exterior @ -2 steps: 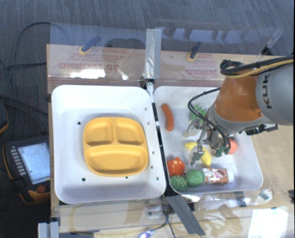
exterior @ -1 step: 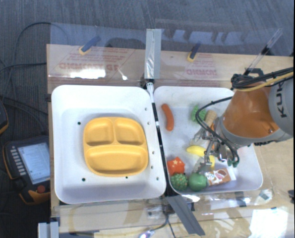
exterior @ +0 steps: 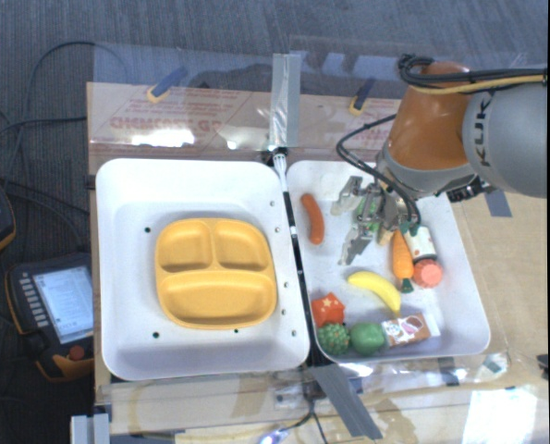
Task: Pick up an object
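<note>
- The gripper hangs with fingers spread, grasping nothing, over the right bin's far half.
- The sausage lies just beside it toward the bins' shared wall, long axis running near-to-far.

The gripper hangs over the right bin, near a sausage, carrot, banana and small bottle. A yellow divided tray lies in the left bin.

Yellow divided tray in the left white bin; two handheld control pendants on grey carpet.
</note>
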Available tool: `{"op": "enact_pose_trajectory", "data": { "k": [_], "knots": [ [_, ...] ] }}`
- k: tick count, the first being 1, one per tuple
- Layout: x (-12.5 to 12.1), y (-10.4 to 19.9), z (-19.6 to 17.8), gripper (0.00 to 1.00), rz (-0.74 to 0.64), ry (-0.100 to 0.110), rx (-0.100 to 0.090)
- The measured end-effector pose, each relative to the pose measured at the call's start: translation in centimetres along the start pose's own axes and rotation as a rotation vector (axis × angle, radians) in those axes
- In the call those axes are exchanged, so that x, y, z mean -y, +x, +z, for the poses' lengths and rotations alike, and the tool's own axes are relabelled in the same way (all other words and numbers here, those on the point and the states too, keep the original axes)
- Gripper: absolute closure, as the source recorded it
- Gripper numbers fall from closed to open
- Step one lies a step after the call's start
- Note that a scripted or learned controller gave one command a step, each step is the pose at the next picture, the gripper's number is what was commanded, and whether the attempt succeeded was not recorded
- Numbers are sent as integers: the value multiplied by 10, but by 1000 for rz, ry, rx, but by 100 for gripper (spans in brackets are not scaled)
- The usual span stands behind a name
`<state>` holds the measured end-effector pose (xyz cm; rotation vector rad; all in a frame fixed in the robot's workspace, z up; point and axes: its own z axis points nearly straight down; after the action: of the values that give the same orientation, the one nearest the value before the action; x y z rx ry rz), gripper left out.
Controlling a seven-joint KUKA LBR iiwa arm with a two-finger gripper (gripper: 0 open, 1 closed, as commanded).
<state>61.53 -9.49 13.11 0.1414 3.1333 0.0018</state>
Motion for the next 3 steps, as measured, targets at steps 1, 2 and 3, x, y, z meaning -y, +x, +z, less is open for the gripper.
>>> {"op": "enact_pose_trajectory", "data": {
  "k": [1, 2, 3],
  "knots": [
    [-3, -43, 41, 0, -83, 4, 7],
    [22, 25, 40, 0, -26, 0, 7],
    [1, -24, 40, 0, -165, 5, 11]
  ]
}}
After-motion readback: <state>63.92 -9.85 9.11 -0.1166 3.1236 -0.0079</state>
